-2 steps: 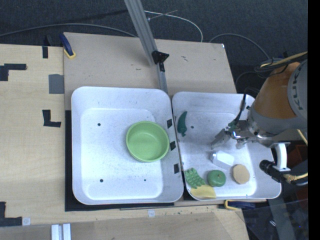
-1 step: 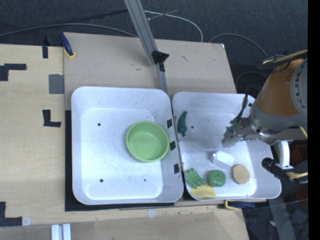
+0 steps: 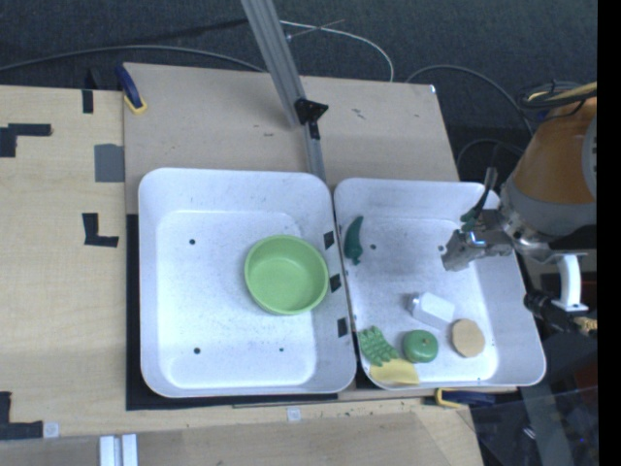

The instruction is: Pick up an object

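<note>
Gripper (image 3: 458,255) above right bin (image 3: 388,202), finger state can't tell, nothing visibly held. Pick not done: white block (image 3: 432,309), green apple (image 3: 420,346), tan disc (image 3: 468,338) all in bin.

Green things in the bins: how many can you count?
4: a bowl in the left bin; a dark green piece, a leafy piece and a round piece in the right bin.

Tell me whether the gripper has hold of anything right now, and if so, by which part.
Nothing is held. The gripper hovers over the right bin, with no object between its fingers; the white block lies below it on the bin floor.
</note>
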Robot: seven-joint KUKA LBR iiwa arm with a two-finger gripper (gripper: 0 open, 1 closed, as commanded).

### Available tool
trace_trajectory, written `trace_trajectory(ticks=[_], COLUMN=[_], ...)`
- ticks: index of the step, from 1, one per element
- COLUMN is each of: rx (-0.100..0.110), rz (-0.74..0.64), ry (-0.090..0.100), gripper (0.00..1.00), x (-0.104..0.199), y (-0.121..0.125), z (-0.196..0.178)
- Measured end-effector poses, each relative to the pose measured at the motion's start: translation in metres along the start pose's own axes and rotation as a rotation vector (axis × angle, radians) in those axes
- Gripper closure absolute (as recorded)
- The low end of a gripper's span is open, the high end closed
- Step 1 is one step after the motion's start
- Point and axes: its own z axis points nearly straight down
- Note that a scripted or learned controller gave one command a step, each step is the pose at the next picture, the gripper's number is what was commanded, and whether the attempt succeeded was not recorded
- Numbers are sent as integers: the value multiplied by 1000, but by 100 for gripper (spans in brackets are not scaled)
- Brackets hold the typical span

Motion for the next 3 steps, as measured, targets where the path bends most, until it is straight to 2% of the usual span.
trace_trajectory(ticks=[1, 2, 3], rx=[-2, 4, 3], rz=[0, 0, -6], ry=[-1, 1, 3], gripper=[100, 100, 100], x=[0, 1, 56], y=[-6, -5, 3], z=[-61, -61, -68])
